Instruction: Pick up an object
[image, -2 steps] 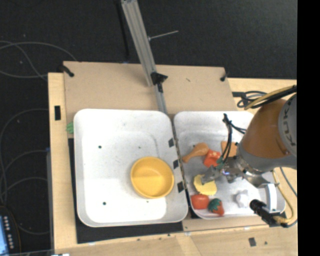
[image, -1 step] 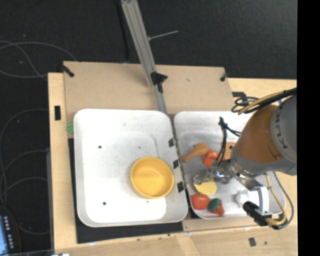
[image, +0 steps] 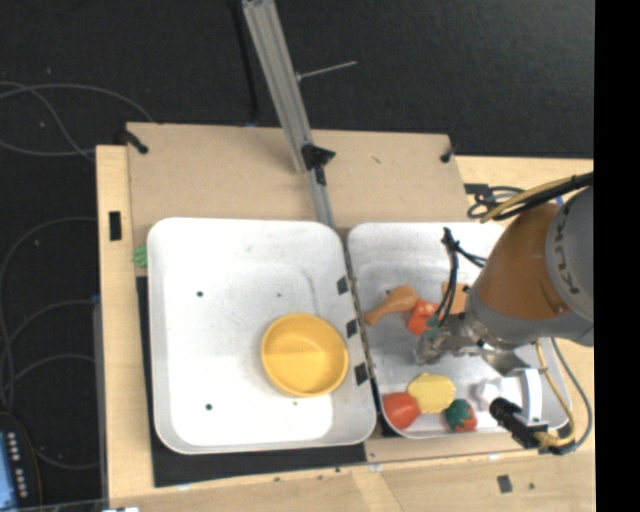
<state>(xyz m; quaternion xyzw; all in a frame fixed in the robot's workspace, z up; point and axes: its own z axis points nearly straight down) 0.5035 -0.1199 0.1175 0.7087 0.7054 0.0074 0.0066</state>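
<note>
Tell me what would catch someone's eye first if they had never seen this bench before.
Probably the yellow bowl, sitting alone in the left bin near its right wall. Next, the arm's orange band looming over the right bin, with the gripper low among a cluster of small bright items: an orange piece, a yellow piece, a red one.

Arm (image: 535, 275) enters from right, orange band uppermost, wrist bent down; gripper (image: 432, 345) low at its left end, pointing left.
</note>
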